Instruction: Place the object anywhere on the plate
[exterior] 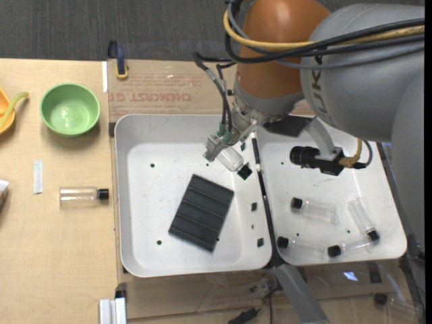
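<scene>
A black ribbed rectangular plate (pixel 202 212) lies tilted in the left bin (pixel 135 181). My gripper (pixel 221 147) hangs over that bin's upper right part, just above and to the right of the plate. It is shut on a clear vial (pixel 232 159), whose black cap (pixel 244 172) points down and to the right. The vial is off the bin floor and apart from the plate.
The right bin (pixel 385 201) holds several clear vials with black caps, such as one at the middle (pixel 314 211). On the bench to the left stand a green bowl (pixel 70 109) and another clear vial (pixel 81 194). The arm's bulk covers the upper right.
</scene>
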`<action>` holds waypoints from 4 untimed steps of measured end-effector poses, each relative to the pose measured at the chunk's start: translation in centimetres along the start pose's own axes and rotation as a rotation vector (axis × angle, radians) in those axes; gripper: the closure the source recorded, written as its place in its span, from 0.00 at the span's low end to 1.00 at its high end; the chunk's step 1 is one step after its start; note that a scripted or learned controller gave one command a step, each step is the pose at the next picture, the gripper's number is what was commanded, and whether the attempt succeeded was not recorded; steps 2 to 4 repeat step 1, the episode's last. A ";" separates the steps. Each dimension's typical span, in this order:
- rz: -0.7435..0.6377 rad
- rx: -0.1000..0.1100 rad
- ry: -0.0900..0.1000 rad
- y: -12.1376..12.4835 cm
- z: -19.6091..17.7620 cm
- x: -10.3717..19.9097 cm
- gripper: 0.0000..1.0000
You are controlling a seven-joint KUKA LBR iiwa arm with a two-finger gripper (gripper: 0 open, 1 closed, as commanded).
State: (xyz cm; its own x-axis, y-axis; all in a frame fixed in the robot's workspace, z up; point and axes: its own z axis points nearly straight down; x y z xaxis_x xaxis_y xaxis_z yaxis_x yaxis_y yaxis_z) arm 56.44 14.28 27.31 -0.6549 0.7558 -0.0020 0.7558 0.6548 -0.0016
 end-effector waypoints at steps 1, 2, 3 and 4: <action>-0.238 0.002 0.002 -0.1 5.4 7.7 1.00; -0.238 0.002 0.002 -0.1 5.4 7.7 1.00; -0.238 0.002 0.002 -0.1 5.4 7.7 1.00; -0.238 0.002 0.002 -0.1 5.4 7.7 1.00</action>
